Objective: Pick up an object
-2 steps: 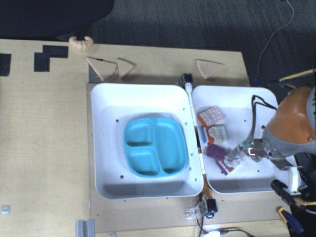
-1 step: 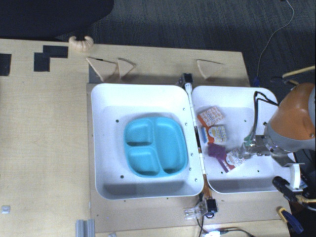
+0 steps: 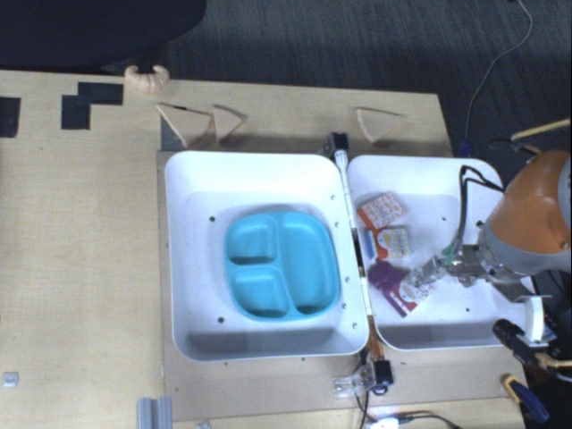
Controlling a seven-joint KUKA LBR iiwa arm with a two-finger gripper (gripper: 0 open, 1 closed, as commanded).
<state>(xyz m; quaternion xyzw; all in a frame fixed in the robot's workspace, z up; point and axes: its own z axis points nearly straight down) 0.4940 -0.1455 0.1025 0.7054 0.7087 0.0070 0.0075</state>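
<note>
Plywood bench (image 3: 80, 266), two white bins (image 3: 192, 329), dark carpet (image 3: 357, 34) behind.

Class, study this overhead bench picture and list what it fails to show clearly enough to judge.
1. Gripper, camera view: fingers blurred and too small; open or shut is unclear.
2. Purple item in the right bin: the gripper covers one end.
3. Printed packets: labels too small to read.
4. Arm: cut off by the right edge.
</note>
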